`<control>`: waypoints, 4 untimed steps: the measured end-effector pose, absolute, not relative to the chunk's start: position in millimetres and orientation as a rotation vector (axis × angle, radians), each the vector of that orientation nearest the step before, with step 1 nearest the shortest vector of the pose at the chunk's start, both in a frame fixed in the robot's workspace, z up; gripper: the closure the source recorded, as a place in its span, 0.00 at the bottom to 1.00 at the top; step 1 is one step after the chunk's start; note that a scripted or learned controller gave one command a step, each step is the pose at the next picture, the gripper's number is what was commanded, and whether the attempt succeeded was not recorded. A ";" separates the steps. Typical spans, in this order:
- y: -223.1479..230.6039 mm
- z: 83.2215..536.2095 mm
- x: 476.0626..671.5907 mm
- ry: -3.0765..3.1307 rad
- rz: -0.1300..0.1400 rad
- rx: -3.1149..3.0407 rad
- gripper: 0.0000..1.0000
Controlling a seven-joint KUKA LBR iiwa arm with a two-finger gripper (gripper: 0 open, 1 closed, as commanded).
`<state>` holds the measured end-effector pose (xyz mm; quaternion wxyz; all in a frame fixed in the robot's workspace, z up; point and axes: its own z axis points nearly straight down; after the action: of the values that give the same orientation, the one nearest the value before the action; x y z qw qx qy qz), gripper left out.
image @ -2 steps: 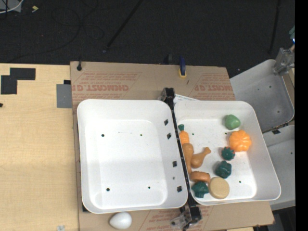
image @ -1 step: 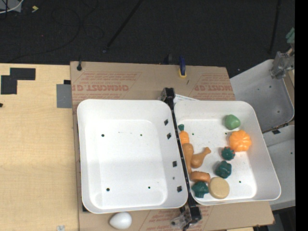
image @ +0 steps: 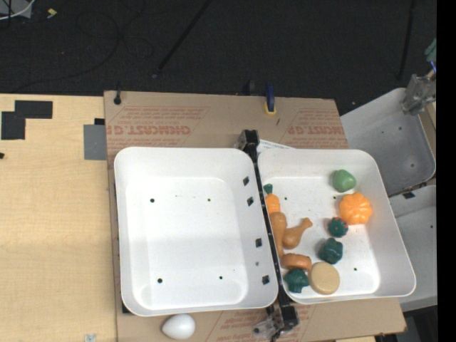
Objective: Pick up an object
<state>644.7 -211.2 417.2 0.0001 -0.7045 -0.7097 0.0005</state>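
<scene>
lying in the right bin (image: 388, 212), the orange pumpkin (image: 355, 209) (hand's grip: cannot tell).

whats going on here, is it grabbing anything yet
Nothing is being handled at this moment. All the toy food sits in the right bin: a green pepper, an orange pumpkin, a chicken drumstick, a tan round cookie and some dark green pieces. The left bin holds none of it. A white egg lies outside the bins, on the cardboard by the left bin's front edge. The pick has not started.
</scene>
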 end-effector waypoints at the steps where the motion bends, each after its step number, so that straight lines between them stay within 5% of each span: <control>1: -211.1 425.4 644.8 -2.232 0.001 -2.211 1.00; 4: -211.1 409.9 644.6 -2.230 0.004 -2.209 1.00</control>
<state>644.6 -211.1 409.9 0.0012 -0.7038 -0.7104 0.0013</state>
